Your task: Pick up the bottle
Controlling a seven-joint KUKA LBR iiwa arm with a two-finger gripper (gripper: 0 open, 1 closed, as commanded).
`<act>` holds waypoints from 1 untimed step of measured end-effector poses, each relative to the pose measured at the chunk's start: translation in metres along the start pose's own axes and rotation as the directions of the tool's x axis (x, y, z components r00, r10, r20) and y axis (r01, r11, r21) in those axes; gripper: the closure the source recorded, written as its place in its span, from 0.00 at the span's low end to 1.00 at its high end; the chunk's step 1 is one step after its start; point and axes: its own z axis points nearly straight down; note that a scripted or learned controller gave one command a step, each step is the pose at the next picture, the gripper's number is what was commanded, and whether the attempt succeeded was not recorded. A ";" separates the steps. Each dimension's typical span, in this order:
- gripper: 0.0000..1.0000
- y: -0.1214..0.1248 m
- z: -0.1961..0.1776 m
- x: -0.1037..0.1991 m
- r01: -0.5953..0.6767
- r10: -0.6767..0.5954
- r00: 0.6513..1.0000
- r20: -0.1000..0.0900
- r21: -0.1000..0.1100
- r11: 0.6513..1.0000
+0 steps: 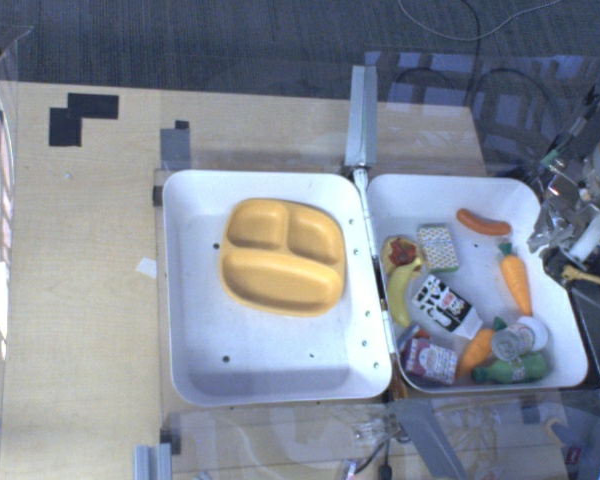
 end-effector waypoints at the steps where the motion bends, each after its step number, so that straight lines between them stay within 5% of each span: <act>1: 1.00 -0.032 0.074 -0.039 -0.065 0.065 0.998 0.001 0.003 0.998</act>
